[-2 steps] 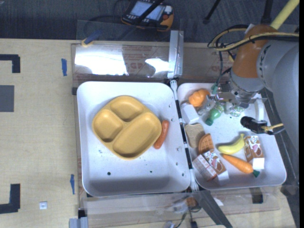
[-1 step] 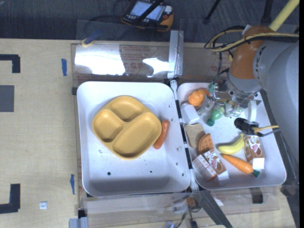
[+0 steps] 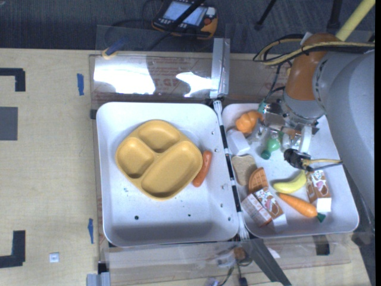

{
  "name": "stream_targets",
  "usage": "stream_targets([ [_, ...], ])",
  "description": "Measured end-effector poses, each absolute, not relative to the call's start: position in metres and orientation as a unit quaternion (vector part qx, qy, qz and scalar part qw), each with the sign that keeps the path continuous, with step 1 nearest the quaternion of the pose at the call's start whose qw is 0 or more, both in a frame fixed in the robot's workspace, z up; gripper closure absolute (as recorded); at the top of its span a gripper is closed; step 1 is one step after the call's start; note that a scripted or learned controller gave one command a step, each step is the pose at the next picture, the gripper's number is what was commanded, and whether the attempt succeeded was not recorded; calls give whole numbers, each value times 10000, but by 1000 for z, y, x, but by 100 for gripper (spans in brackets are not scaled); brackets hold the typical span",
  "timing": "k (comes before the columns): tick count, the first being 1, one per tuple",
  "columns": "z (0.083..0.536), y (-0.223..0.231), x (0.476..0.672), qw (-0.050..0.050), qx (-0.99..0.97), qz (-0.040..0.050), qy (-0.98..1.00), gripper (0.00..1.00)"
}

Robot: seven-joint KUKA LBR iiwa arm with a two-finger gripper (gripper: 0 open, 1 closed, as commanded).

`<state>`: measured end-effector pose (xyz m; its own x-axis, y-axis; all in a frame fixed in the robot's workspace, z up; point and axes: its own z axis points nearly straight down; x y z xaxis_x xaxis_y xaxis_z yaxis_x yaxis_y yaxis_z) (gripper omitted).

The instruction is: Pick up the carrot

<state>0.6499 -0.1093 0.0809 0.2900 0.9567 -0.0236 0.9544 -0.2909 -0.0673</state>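
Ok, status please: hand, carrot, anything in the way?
Hand over right bin, far side. Carrot lying near front, untouched. Banana and juice box crowd it.

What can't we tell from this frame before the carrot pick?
- hand, camera view: finger state unreadable; the wrist and cables above cover it.
- green item: too small and half under the hand to identify.
- carrot: its green tip sits against a carton; contact unclear.
- right bin: far side hidden by the arm.
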Motion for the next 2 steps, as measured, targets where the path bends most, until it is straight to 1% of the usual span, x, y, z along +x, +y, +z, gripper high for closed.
stream_targets([
  [1, 85, -95, 637, 4, -7605, 22, -6494, 0],
  [2, 85, -95, 637, 4, -7605, 22, -6494, 0],
])
